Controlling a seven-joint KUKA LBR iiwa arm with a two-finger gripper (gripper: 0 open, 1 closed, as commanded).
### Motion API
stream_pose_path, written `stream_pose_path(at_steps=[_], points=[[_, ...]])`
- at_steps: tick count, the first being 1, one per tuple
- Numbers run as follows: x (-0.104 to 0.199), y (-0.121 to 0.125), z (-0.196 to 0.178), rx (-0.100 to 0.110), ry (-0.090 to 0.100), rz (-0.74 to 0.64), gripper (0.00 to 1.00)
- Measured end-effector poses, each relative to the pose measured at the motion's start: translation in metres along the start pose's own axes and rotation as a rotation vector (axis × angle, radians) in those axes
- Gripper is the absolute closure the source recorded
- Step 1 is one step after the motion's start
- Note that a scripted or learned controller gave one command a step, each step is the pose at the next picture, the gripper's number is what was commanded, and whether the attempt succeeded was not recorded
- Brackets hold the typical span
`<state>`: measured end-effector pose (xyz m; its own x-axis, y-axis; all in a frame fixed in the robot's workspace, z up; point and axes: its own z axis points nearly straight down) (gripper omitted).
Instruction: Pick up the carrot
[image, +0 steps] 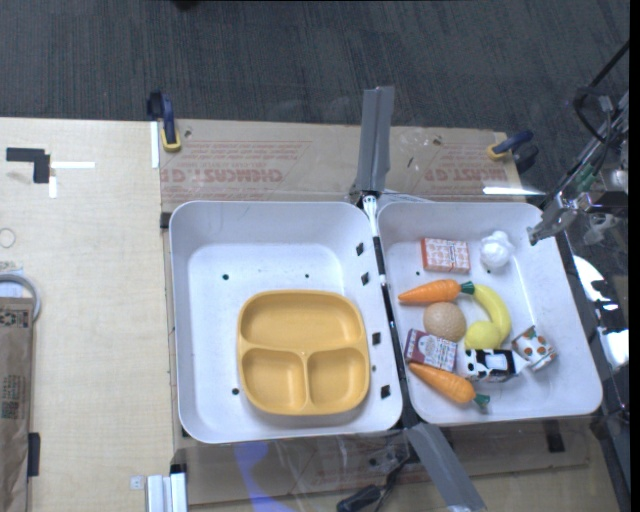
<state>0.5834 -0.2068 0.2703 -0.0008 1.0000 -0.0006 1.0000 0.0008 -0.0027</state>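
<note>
Carrots number two in the right bin (560, 330): one carrot (430, 292) left of a banana (491, 318), another carrot (443, 383) near the front wall below a brown egg (444, 320). Left bin (200, 300) holds a yellow divided plate (303, 352). Whether the tool (548, 222) at the right bin's far right corner is wide or narrow cannot be told.

A yellow three-compartment plastic plate (303, 352) sits in the left white bin (190, 300). The right white bin (570, 330) holds a curved yellow banana (491, 318), a tan egg-shaped ball (445, 320) and a red-and-white carton (445, 255).
</note>
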Motion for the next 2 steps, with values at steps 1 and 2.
stream_pose_path(at_steps=[1, 2], points=[[0.017, 0.038, 0.023, 0.000, -0.001, 0.116, 0.00], [0.055, 0.012, 0.179, 0.001, 0.001, 0.600, 0.00]])
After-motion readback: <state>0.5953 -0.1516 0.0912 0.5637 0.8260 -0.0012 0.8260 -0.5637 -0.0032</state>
